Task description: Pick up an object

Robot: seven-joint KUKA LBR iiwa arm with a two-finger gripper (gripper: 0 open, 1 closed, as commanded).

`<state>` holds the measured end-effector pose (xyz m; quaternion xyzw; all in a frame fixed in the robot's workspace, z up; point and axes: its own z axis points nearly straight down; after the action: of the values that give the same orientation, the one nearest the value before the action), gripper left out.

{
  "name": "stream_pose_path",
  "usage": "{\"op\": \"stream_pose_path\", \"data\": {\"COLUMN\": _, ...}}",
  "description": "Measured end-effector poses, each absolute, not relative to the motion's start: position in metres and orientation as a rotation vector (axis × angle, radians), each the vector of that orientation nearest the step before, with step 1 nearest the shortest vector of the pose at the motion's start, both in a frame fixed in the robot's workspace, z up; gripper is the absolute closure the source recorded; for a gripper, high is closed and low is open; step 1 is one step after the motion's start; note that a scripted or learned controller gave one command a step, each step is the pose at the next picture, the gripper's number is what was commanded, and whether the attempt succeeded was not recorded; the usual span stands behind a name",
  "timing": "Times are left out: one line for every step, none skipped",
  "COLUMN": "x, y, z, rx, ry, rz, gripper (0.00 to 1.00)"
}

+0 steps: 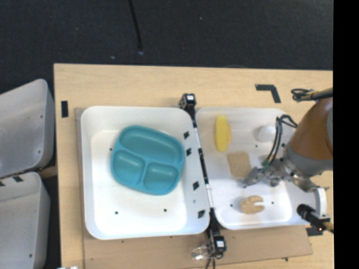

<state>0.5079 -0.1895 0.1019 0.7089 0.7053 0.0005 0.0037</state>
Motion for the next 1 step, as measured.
{"op": "stream_pose_path", "data": {"x": 0.507, "y": -0.1896, "z": 0.1115, "rx": 2.231, "ry": 2.205, "rz": 0.002, "gripper": 1.0}}
